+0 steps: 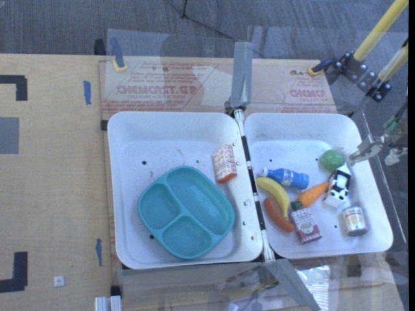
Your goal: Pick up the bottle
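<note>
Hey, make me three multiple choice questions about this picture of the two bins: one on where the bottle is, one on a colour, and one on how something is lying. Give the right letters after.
1. Where is the blue bottle?
A. In the left bin, on the tray
B. In the right bin, just above the banana
C. On the bench outside both bins

2. What colour is the divided tray in the left bin?
A. Teal
B. Red
C. Yellow

3. How is the blue bottle resting?
A. Standing upright on its base
B. Lying on its side
C. Held up off the bin floor

Answers:
1. B: it lies in the right bin, with the banana right below it in the view.
2. A: the tray is teal against the white bin.
3. B: its long side rests on the bin floor, white cap pointing toward the left bin.
</note>
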Robot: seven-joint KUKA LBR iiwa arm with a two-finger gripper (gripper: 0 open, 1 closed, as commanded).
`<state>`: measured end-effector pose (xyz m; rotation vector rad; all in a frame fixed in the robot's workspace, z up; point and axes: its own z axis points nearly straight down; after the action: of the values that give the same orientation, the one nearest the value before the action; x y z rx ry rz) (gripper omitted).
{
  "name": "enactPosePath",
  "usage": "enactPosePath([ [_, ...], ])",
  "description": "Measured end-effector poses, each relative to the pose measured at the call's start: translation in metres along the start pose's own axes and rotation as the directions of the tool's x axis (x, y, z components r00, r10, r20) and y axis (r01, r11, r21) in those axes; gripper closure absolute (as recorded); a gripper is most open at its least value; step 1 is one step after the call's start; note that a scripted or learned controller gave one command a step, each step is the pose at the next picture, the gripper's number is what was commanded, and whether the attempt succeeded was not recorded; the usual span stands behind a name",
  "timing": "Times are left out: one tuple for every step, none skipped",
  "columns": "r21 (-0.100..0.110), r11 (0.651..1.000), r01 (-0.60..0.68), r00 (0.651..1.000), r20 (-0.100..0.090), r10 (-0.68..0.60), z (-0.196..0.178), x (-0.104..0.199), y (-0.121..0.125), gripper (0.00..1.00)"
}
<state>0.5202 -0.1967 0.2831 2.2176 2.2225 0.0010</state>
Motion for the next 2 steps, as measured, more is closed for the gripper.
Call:
enactPosePath([
  [0.001,0.989,0.147,0.989,-0.001,-0.147,0.114,0.1,0.057,0.0],
  [-0.023,0.99,0.138,0.99,0.005,-0.138,0.179,0.1,0.042,0.0],
])
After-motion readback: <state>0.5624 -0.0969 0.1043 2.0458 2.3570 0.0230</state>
